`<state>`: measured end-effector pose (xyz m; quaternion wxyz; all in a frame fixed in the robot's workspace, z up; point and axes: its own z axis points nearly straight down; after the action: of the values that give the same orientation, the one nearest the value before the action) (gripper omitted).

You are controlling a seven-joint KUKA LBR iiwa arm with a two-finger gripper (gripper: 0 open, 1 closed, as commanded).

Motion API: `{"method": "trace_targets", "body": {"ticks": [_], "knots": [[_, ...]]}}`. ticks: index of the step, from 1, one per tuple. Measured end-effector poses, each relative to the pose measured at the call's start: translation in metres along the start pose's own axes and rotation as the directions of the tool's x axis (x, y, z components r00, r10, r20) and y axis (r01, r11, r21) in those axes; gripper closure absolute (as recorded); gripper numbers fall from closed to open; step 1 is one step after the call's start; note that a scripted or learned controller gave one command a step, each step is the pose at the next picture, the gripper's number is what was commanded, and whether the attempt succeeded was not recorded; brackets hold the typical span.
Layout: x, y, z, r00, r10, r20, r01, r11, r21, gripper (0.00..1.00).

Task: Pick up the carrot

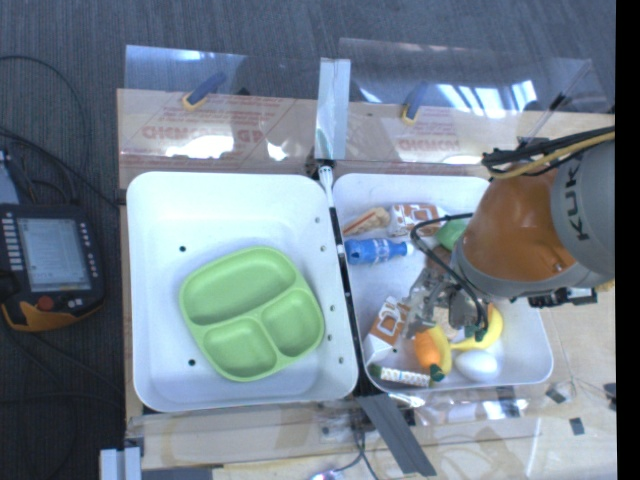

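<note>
Currently, jaw state of the gripper [432, 313] cannot be determined; lower it squarely over the carrot [431, 351], avoiding the banana [484, 334].

Your bench [135, 128] carries two shallow white bins side by side (touching along the middle): the left bin [170, 218] and the right bin [530, 353], flat on it.

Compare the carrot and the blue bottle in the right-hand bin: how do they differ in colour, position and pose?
The carrot is orange with a green end; the bottle is blue with a white cap. The carrot lies near the bin's front edge, just below the gripper; the bottle lies further back, by the wall between the bins. The carrot points slantwise toward the front; the bottle lies nearly crosswise. Both lie on their sides in the right bin.
</note>
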<state>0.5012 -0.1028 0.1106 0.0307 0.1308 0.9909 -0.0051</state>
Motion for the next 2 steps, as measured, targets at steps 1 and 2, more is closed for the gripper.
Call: {"method": "trace_targets", "body": {"ticks": [1,2], "knots": [[0.013,0.049,-0.104,0.828,-0.559,-0.038,0.558,0.829,-0.031,1.00],[0.016,0.066,-0.074,0.347,-0.938,-0.017,0.936,0.347,-0.059,1.00]]}}
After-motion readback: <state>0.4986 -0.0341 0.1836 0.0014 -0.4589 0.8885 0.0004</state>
